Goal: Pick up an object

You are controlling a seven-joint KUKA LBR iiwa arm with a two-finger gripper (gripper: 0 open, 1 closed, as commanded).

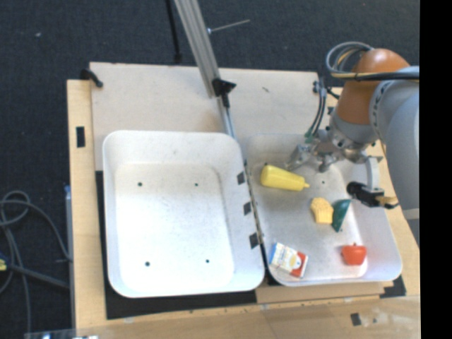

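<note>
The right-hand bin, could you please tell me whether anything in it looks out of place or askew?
Nothing looks damaged or spilled. The yellow bottle lies on its side near the end effector, and the small carton sits tilted against the right bin's front left corner. The loose items are simply scattered.
</note>
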